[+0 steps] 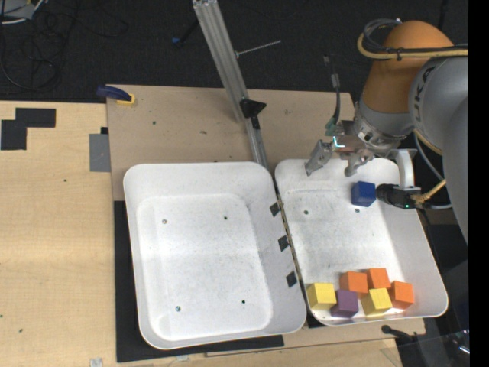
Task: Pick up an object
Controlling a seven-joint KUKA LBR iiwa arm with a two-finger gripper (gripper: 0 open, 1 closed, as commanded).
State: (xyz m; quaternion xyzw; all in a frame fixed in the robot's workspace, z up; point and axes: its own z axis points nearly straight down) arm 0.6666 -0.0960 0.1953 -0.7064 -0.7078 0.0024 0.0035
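Counting seven blocks (360, 291), two bins (145, 182).

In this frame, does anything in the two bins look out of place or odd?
One thing: the blue cube sits alone near the far end of the right bin, just below the claw, while the yellow, orange and purple blocks are bunched at the near edge. Nothing looks spilled or damaged.

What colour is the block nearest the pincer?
Blue, seen clearly in the camera view.
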